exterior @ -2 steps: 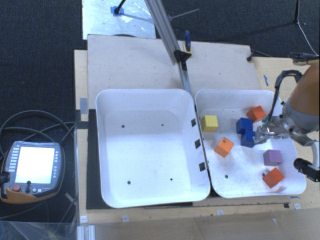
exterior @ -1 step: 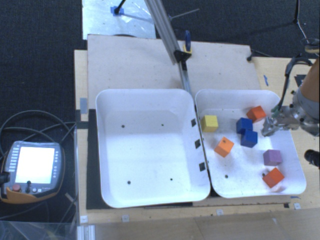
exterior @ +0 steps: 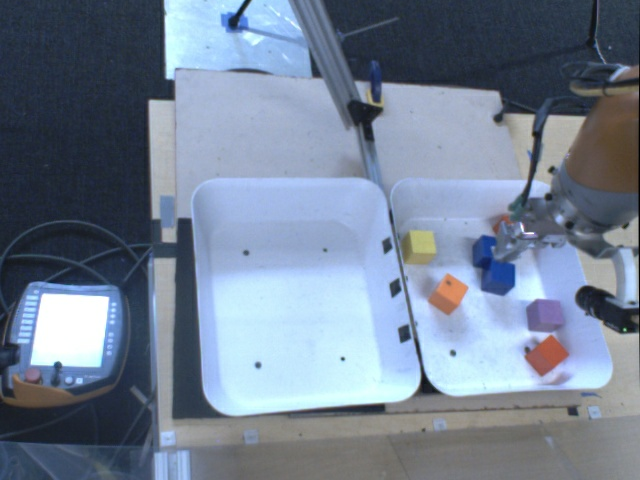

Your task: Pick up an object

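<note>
**Gripper low among crowded blocks in the right bin — mis-grasp risk noted**

The gripper is seen low in the right bin, near that bin's far right corner, with the arm reaching in over its right wall. Whether the fingers stand wide, narrow or closed on anything cannot be told; the metal parts there are too small and blurred.

Risks, as judged from the layout:

- Two blue blocks lie close together at the gripper — the upper blue block just left of it and the lower blue block just below it. A closing motion could catch an edge of one and push the other aside, so that neither is seated.
- A small red piece is partly hidden by the gripper, toward the far wall. It could be clipped or jammed against a blue block.
- A grip on a block corner would be likely to slip on lifting.

Position of the likely target: the blue blocks are taken as the candidates. Contact with either cannot be confirmed, and nothing is seen held.

Elsewhere in the right bin, a yellow block lies near the left wall, an orange block near the middle, a purple block toward the right wall, and a red-orange block by the near right corner — all well apart from the gripper. The left bin is noted alongside.
</note>
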You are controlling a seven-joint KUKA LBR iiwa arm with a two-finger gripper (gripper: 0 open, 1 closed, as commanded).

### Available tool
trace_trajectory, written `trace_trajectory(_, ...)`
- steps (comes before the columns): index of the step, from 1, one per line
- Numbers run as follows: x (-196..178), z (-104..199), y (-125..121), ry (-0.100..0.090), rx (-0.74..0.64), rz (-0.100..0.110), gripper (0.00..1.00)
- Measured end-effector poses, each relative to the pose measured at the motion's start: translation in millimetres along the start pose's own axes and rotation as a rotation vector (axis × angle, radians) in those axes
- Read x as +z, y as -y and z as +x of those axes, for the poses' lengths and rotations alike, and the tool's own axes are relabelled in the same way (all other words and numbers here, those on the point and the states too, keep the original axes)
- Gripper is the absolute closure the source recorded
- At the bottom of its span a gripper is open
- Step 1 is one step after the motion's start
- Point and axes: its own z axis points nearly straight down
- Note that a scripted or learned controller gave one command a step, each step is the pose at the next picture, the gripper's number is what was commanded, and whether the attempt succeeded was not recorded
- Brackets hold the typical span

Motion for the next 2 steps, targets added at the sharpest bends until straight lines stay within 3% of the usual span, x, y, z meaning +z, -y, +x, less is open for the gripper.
trace_trajectory(2, 8, 110, -20, -0.001, -0.002, 0.001, 1.0)
